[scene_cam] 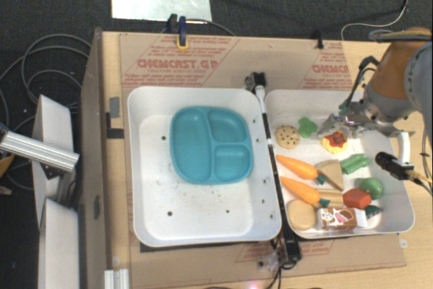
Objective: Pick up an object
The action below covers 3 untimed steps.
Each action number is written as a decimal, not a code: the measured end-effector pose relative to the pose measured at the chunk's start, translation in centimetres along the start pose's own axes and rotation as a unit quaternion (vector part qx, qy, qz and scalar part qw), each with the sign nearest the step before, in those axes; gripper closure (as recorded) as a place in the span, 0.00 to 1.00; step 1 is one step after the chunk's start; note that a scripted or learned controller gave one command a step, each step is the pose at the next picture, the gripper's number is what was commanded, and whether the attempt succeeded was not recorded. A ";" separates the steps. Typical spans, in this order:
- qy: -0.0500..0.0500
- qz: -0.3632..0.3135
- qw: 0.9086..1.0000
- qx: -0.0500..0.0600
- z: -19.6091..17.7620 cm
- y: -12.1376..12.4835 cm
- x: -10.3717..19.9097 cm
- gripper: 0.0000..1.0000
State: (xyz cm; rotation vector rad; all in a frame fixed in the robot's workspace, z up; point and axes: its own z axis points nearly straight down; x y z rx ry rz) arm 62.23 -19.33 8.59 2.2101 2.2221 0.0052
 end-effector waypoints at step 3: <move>0.001 -0.002 1.000 0.001 -13.6 -2.8 5.6 1.00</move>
